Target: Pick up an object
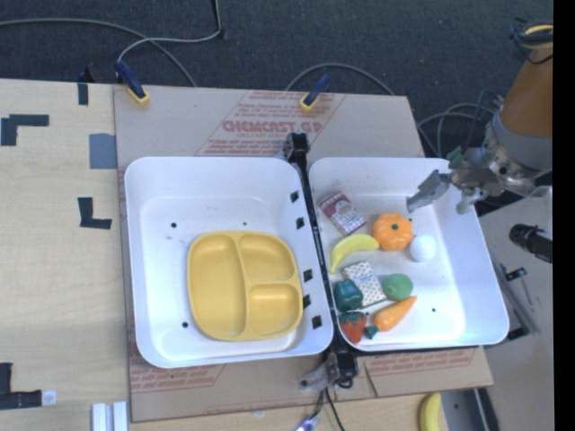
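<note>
1. The bench (54,241) is pale wood with black tape marks on its left part, and a brown cardboard sheet (260,124) with red print lies under both bins, held by yellow-and-blue clamps (133,83) at its far edge. Beyond it is dark carpet with thin cables trailing across it.
2. The left bin (153,187) holds a yellow divided tray (244,285), lying flat near the bin's middle.
3. The right bin (467,277) holds the small objects, gathered in its left and middle part.
4. The arm (530,97) comes in from the right, its orange band above a grey wrist, angled down toward the right bin's far right corner.
5. The gripper (445,191) hangs above the upper right area of the right bin, its two fingers spread apart with nothing between them. It is above and to the right of the objects, apart from all of them.
6. Objects, none lifted: a small orange pumpkin (393,231) with a white ball (421,249) just beside it; a yellow banana (352,249); a red-and-white packet (340,212) toward the far side; a patterned packet (364,283); a green round item (397,286); a teal item (346,295); a carrot (395,314); a red item (352,329) at the near edge.
7. Another yellow banana (433,413) lies outside the bins at the near edge.
</note>
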Controlling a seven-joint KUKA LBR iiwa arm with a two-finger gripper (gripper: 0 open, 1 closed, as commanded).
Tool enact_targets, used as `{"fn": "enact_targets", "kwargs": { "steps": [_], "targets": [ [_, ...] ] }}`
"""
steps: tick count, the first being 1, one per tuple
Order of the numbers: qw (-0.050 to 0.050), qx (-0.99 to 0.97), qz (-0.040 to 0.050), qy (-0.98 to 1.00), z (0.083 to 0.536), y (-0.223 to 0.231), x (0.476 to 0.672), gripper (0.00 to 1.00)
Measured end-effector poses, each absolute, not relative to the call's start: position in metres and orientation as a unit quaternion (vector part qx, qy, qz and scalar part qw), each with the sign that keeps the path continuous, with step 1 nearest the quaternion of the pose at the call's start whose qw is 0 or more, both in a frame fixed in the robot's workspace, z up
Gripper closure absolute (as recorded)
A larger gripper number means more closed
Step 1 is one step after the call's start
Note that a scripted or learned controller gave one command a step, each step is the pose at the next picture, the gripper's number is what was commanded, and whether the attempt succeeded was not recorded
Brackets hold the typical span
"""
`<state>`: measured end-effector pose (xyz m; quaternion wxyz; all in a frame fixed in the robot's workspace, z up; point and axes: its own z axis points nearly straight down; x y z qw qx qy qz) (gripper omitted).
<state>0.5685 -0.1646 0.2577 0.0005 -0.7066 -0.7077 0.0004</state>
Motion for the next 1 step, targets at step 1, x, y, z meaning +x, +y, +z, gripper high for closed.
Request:
{"fn": "enact_targets", "kwargs": {
  "steps": [1],
  "targets": [
    [0.002, -0.706, 0.0012, -0.708, 0.1257, -0.164, 0.6035, 0.0]
  ]
}}
